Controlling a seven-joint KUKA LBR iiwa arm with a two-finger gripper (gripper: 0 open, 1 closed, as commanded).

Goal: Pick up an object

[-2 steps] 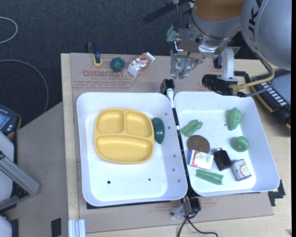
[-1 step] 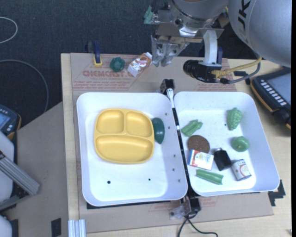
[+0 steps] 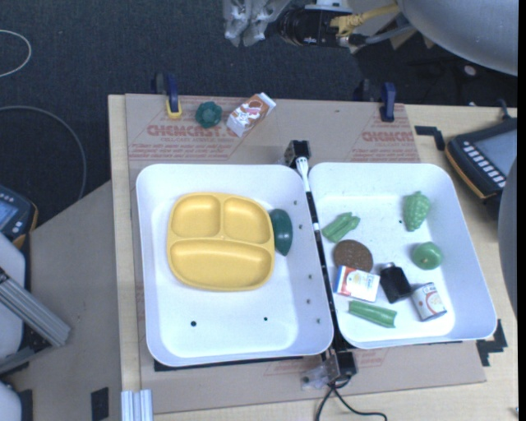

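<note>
The desk (image 3: 460, 362) is pale wood, topped by a brown board (image 3: 246, 136) with red lettering, held at its far edge by two blue clamps (image 3: 172, 89). Around it lies dark carpet with a thin white cable looping at the left. Two white bins sit side by side on the board, touching along a black strip. The left bin (image 3: 230, 325) holds one yellow divided plate (image 3: 220, 241) and one dark green piece (image 3: 281, 231) touching the plate's right edge. The right bin (image 3: 394, 187) holds seven things: a green pod (image 3: 340, 226), a brown disc (image 3: 352, 255), a white-and-red carton (image 3: 357, 284), a black block (image 3: 394, 283), a second green pod (image 3: 371, 313), a small can (image 3: 428, 300), and a round green fruit (image 3: 426, 256), plus one knobbly green piece (image 3: 416, 210) at the far right, making eight. Behind the bins, on the board, lie one teal lump (image 3: 209, 113) and one small carton (image 3: 250, 114). The pincer (image 3: 246, 23) hangs at the top edge, above the carpet, well apart from both bins; whether it is clenched or released I cannot tell.
</note>
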